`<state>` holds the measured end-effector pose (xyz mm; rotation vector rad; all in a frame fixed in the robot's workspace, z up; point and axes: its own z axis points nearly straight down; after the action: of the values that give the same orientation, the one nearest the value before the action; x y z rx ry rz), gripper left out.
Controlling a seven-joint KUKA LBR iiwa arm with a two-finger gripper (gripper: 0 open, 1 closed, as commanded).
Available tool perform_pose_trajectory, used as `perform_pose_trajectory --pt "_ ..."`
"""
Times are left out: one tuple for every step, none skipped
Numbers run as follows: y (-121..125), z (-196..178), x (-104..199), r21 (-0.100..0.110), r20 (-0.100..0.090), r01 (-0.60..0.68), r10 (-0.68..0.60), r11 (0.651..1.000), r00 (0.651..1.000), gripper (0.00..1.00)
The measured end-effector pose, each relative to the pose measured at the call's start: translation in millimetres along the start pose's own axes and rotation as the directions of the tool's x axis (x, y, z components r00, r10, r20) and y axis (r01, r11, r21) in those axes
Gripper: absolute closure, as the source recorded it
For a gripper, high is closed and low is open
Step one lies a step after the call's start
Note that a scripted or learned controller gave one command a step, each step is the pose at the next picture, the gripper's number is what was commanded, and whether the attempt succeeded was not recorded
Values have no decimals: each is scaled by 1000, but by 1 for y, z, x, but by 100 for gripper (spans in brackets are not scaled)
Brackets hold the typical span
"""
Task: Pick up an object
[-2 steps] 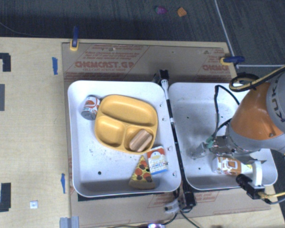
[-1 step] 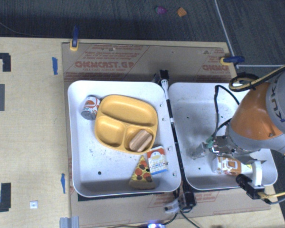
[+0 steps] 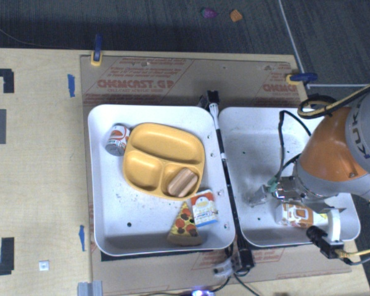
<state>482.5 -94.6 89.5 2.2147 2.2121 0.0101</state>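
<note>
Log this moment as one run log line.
arm: over right bin | gripper: low, beside small carton | left bin: yellow tray, can, pizza slice | pick: unconfirmed

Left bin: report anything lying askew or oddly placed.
The small can lies on its side, wedged between the yellow tray and the left bin wall. The pizza slice leans against the carton.

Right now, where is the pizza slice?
The pizza slice lies in the left bin, near its front edge, touching the small carton on its right and just below the yellow divided plate.
</note>
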Motion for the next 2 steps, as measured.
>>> perform_pose_trajectory --pt "0 0 1 0 1 -1 1 1000 1000 0" --pt "0 0 0 0 0 0 0 1000 1000 0"
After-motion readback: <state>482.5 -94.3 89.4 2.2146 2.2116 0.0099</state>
